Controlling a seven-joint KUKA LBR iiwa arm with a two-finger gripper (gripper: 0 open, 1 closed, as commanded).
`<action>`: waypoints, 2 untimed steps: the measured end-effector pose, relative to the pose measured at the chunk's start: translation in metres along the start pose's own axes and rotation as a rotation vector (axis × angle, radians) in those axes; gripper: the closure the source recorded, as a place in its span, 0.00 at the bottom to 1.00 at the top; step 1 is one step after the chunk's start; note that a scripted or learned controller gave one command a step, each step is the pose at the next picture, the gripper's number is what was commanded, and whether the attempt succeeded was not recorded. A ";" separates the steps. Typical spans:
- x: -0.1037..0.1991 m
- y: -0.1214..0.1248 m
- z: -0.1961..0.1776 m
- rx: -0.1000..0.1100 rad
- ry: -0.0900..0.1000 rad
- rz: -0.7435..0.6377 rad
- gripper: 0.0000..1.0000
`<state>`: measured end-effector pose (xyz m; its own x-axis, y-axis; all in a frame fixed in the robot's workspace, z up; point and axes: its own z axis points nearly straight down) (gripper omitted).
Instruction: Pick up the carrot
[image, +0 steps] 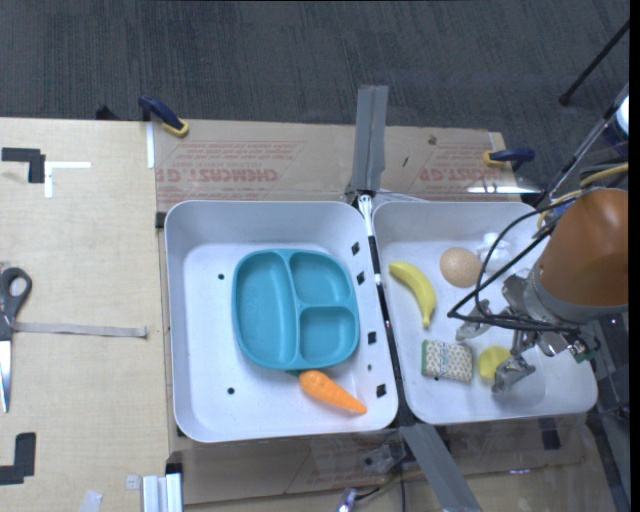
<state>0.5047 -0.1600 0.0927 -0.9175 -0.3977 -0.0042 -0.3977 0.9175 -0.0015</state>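
Carrot (333, 392) lies in the left bin (190, 330), near its front wall, just off the front edge of the teal divided plate (296, 307), maybe touching it. It's angled, fat end toward the plate.

Gripper (514, 375) is over the right bin (560, 400), low, beside the small yellow piece (491, 362). Can't tell from here if it's apart or together. Nothing visibly in it.

Risks as I see them:
- Arm has to cross the divider where the two bin walls meet (372, 300). If it travels low it clips that rim, or drags the banana (417, 291), sponge (447, 361) or egg (460, 267) on the way.
- Carrot is boxed in: plate rim on one side, front bin wall close on the other. A finger landing on the plate lip means a missed or skewed close.
- It's round and tapered, so likely to roll or squirt out if gripped off-centre or along its length.

Room: open bin floor to the carrot's left and a bit to its right. Best clearance is straight down from above, closing across the narrow axis.
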 end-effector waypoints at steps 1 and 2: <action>0.000 0.015 0.000 0.001 -0.002 -0.617 0.00; 0.038 -0.025 -0.002 0.001 -0.001 -0.358 0.00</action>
<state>0.4801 -0.1978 0.0947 -0.7202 -0.6937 -0.0042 -0.6937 0.7202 -0.0041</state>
